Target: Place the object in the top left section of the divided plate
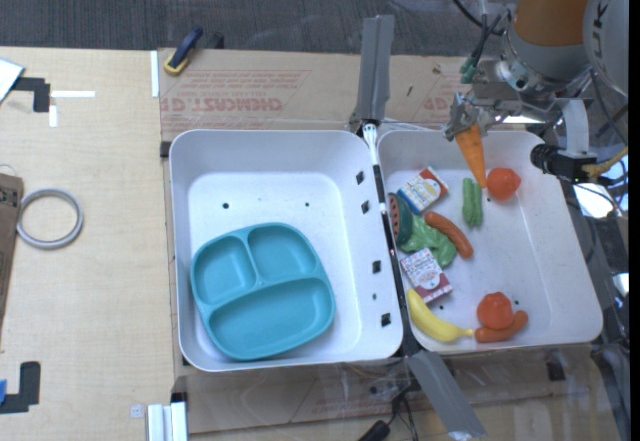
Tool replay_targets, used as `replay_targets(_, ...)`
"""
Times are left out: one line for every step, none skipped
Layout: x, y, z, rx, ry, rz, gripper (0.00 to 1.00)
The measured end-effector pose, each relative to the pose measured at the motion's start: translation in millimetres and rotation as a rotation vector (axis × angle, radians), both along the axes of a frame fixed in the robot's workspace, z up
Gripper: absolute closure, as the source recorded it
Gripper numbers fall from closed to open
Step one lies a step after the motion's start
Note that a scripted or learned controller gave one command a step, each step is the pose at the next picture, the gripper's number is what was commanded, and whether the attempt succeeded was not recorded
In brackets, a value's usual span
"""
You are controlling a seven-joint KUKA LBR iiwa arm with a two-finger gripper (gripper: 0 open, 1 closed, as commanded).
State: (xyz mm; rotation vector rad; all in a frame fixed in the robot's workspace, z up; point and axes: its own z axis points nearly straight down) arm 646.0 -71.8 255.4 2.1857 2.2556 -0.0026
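Tapered orange carrot hanging point-down, pinched in the gripper.

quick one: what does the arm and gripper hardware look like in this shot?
The arm is grey with a broad orange band above the wrist. A black cable loops beside the wrist. The gripper is a compact grey and silver metal assembly.

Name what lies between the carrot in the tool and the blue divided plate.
In the camera view, the carrot hangs from the tool over the right bin. Toward the divided plate come the bins' adjoining walls, then bare white left-bin floor.
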Motion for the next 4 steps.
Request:
replay_targets(-63,72,-65,0.002,0.003,0.321,1.00)
replay_targets(-38,147,-65,0.000,0.001,0.254,1.00)
replay_targets(-113,220,-140,0.001,0.003,0.435,1.00)
replay_targets(-143,256,-148,-0.011,-0.037,0.540,1.00)
